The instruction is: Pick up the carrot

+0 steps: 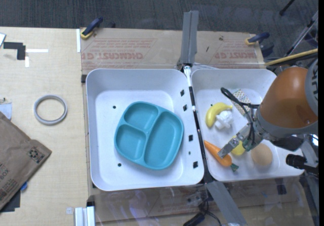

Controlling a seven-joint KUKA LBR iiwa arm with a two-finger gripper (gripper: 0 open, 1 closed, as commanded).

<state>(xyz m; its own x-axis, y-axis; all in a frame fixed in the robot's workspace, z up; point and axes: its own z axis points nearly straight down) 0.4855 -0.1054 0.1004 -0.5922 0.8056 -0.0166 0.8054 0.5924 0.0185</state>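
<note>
The gripper [234,147] covers the right end of the carrot [215,150], and its finger position cannot be made out. Just right of it, a yellow object [238,151] is largely hidden. The arm [288,101] is cut off by the right edge.

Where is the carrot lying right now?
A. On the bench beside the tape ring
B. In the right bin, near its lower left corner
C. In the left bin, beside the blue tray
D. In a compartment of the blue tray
B: the carrot lies on the floor of the right bin near its lower left corner, just below the gripper, while the blue tray sits in the left bin.
</note>
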